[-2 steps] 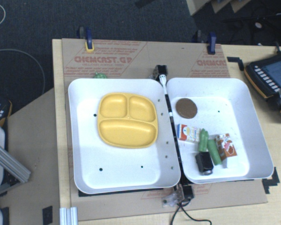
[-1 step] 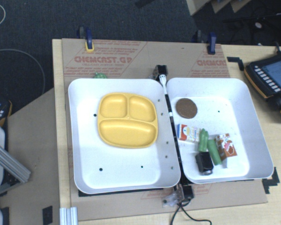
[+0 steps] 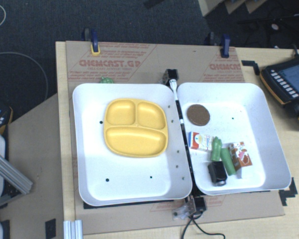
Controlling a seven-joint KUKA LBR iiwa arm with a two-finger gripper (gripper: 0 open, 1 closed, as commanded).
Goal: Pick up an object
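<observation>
1. The things to pick from all lie in the right bin (image 3: 254,103), gathered toward its near half: a brown disc (image 3: 198,115) lies flat and alone at the far left of the group, well clear of the rest, so it looks the easiest to approach from above.
2. Just near of the disc lies a small white packet (image 3: 200,141) with red and blue print, flat on the bin floor; its right edge touches or almost touches a green cylinder (image 3: 217,149).
3. That green cylinder lies beside a second green piece (image 3: 227,161), the two running side by side from far to near (whether they are joined I cannot tell). A printed sachet (image 3: 240,156) with red and brown marks lies just right of them, and a black block (image 3: 217,173) sits at their near left end, touching or nearly so.
4. My guess is that this crowding would make a clean two-finger grasp harder here than on the disc, since neighbours leave little room on either side.
5. The left bin (image 3: 89,133) holds a yellow divided plate (image 3: 136,127) with three compartments, set slightly far of centre; it looks too wide and shallow for an easy pinch.
6. The two bins sit side by side, edges meeting along a black strip (image 3: 179,118), on a cardboard sheet (image 3: 139,59) clamped to the tabletop at its far edge, presumably to keep everything from sliding.
7. As for the pincer, I cannot tell whether it is spread or pressed together.
</observation>
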